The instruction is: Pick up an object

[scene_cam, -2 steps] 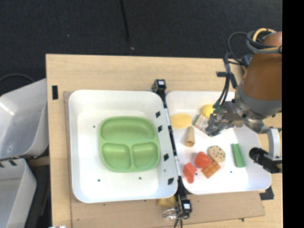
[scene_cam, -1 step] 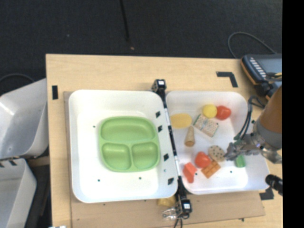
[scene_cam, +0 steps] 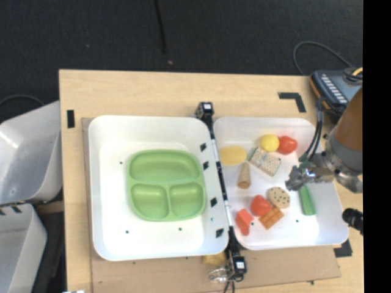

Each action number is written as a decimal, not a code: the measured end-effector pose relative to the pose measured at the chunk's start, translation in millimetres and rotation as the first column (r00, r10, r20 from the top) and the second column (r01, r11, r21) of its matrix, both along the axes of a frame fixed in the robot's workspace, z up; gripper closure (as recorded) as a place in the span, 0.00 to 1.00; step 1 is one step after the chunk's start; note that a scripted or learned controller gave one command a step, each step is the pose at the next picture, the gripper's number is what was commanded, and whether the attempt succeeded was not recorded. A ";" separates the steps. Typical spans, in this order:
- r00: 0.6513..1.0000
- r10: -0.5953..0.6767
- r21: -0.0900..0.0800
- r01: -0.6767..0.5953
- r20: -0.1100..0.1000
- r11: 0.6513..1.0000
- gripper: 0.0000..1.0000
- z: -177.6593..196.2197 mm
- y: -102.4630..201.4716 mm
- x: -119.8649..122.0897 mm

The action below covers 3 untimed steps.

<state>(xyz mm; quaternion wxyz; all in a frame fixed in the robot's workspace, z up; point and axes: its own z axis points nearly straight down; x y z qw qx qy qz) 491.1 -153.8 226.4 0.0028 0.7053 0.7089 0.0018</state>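
Claw [scene_cam: 295,180] near right bin [scene_cam: 324,237] right rim, above green stick [scene_cam: 306,201]; grip state unclear.

Two white bins: left bin [scene_cam: 110,237], right bin [scene_cam: 324,234]. One green divided plate [scene_cam: 166,184] in the left. Right bin holds ten small items (two yellow, three red, one green stick [scene_cam: 306,201], others mixed).

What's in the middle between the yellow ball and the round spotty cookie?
In the camera view, a small speckled block lies between the yellow ball and the round spotted cookie, close under the ball; bare white bin floor separates it from the cookie.
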 end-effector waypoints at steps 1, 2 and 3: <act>1.000 -0.011 -0.001 0.011 -0.011 1.000 1.00 -105.6 -79.4 1.6; 1.000 -0.007 0.000 0.007 -0.003 1.000 1.00 -1.9 -25.9 -1.0; 1.000 0.004 0.001 -0.004 0.000 1.000 1.00 61.6 56.3 0.2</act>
